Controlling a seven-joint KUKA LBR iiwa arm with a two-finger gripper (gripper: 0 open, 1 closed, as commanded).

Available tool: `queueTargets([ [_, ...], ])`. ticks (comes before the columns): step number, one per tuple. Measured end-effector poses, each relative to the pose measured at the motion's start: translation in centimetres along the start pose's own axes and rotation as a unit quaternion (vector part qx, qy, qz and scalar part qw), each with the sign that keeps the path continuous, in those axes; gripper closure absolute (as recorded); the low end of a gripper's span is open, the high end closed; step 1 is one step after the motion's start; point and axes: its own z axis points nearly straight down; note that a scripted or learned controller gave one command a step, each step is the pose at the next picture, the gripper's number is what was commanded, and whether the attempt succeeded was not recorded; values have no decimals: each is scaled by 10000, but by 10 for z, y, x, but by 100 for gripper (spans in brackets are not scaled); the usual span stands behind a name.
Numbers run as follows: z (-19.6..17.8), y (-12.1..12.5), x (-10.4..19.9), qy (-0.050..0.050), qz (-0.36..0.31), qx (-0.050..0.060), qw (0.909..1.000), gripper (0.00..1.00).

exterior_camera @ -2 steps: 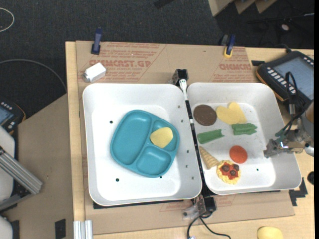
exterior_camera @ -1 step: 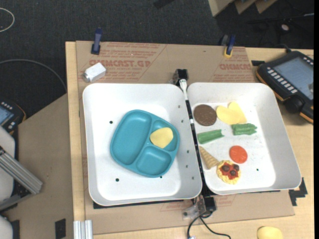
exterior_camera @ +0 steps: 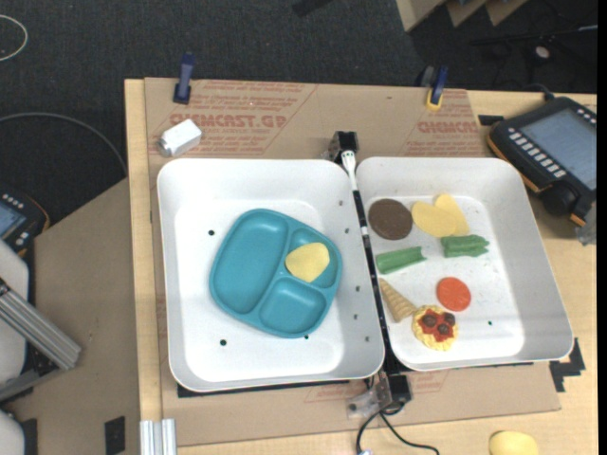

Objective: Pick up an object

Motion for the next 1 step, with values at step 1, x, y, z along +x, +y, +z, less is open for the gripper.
queueTargets([
  [1, 201, 67, 0, 19, -36, 21, 10000, 100],
])
